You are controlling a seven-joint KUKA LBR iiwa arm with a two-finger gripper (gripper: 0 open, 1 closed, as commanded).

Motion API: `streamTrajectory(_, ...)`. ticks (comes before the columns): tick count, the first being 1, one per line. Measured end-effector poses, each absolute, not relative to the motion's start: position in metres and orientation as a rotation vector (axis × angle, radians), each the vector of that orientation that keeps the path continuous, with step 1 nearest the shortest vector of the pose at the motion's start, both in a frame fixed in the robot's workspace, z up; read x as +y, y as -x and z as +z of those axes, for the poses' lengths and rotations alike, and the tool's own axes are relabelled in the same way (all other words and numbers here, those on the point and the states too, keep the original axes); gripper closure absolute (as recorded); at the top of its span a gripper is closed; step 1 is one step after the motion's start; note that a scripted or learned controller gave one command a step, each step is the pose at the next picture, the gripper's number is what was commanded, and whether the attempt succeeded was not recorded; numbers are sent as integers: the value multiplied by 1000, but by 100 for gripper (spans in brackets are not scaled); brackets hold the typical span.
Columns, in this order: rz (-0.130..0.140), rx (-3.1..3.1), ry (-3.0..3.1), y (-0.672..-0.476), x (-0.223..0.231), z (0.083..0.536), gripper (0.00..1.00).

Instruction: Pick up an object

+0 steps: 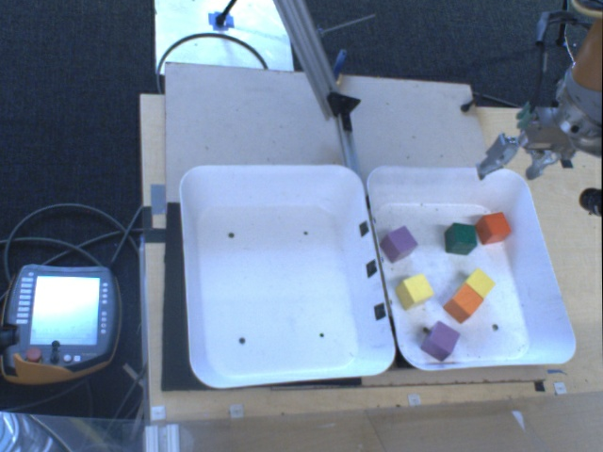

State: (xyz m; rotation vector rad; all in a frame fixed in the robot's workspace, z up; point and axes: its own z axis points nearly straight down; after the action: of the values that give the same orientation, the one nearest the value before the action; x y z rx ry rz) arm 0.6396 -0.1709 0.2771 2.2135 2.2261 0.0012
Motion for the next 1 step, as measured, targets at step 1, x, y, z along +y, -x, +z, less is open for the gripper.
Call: streamTrajectory(1, 1, 2226, -2213, -640, -171, 277, 0)
